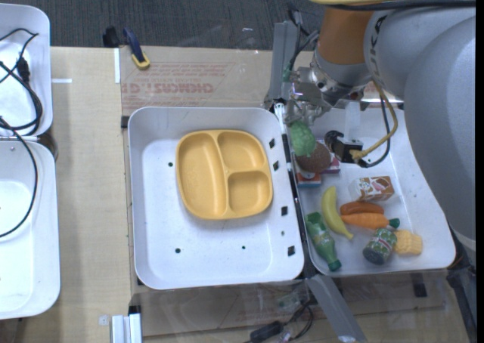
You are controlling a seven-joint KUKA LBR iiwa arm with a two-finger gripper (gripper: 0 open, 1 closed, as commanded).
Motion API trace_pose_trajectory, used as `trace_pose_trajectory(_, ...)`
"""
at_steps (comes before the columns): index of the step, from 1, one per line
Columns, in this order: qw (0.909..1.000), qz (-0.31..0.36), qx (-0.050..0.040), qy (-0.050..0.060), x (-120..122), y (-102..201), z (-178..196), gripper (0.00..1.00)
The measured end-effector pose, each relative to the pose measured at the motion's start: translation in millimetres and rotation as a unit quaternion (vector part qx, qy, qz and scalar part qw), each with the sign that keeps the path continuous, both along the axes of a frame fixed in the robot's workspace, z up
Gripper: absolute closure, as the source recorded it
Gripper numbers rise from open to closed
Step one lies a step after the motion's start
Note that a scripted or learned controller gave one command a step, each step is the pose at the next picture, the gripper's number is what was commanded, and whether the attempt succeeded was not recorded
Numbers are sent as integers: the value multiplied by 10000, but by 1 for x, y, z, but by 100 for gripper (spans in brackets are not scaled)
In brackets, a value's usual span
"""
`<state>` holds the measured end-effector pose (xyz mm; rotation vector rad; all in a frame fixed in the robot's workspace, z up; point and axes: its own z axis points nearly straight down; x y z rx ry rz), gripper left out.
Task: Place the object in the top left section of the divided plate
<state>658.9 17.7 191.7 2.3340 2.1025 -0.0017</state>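
Smooth grey arm (423, 100) with a glossy orange band, reaching in from the right. Two shallow white plastic bins: left bin (151, 258) with a matte yellow divided plate (224, 173), rounded, three sections. Right bin (431, 205) cluttered: curved yellow banana (333, 213), tapered orange carrot (363, 217), green bottle (324, 242), knobbly corn (408, 242). Gripper (304, 118) low over a leafy green toy (302, 139) at the right bin's upper left corner; finger spread and grasp impossible to tell.

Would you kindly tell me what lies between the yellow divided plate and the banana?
In the camera view, bare white bin floor, then the two bins' adjoining walls, separate the divided plate from the banana.
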Motion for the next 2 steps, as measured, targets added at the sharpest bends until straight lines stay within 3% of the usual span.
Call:
trace_pose_trajectory(1,9976,686,-3,-1,0,69,0,100)
trace_pose_trajectory(2,9976,685,-3,-1,0,69,0,0)
